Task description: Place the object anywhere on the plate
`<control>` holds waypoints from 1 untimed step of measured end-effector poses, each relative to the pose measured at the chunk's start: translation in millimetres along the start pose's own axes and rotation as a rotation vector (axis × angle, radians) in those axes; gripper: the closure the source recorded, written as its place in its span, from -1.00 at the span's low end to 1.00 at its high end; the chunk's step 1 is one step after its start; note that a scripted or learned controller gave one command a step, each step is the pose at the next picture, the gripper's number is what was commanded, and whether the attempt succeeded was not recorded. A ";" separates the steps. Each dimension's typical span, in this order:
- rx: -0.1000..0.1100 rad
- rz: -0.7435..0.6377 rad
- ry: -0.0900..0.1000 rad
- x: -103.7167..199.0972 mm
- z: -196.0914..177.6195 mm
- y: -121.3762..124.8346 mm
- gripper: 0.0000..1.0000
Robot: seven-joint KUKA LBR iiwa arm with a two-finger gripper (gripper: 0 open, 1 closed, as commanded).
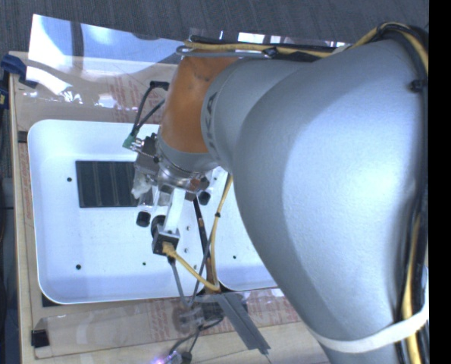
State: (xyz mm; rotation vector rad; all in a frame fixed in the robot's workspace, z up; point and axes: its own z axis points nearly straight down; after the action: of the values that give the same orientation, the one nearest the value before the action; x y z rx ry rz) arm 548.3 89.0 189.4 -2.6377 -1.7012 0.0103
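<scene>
1. Arm (324,165), grey and bulky, reaches in from the right of the camera view and looms over most of the bench; its orange band (187,105) sits just above the wrist.
2. Gripper (143,192) hangs over the left bin (58,279), at the right edge of a dark slab (104,182). Open or closed: cannot tell, since the wrist blocks the sight from above.
3. Dark slab is rectangular and ribbed, lying flat on the white bin floor, left of the gripper.
4. Object to be placed: cannot be picked out; whatever lies under the gripper is hidden.
5. Small black lump (143,219) shows just below the gripper against the white floor. Loose thing or robot part, cannot tell.
6. Right bin (244,279) shows as a white sliver beside the left one, under the arm.
7. Wooden bench (96,321) frames the bins; a shiny clear sheet (96,48) stands along the far side, with a blue clamp (13,65) at its left end.
</scene>
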 end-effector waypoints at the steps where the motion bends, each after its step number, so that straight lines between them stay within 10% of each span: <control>1: 0.004 0.311 -0.001 3.5 85.5 -37.8 1.00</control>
State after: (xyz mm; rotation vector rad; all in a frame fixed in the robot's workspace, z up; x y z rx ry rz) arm 514.7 107.7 104.1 -2.8680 -1.2714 0.0152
